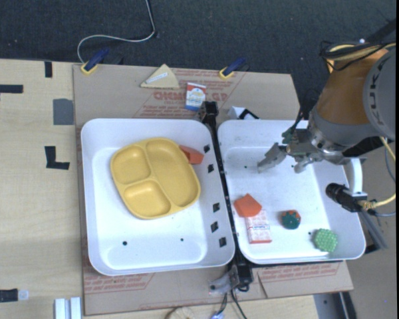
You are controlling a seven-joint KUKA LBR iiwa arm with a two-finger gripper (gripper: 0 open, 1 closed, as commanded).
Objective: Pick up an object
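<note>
Seen from above, your gripper [284, 159] hangs over the back of the right bin [332, 254], fingers spread wide and holding nothing. The candidates lie well apart from it toward the bin's front: an orange block [247, 205], a small carton [258, 230] just beside it, a dark green toy [290, 219] and a light green ball [325, 240]. The left bin [96, 244] carries a yellow divided plate [154, 177] with an orange scrap [193, 155] at its edge. You appear to be at the approach step; next you would need to line up over one object and descend.
</note>
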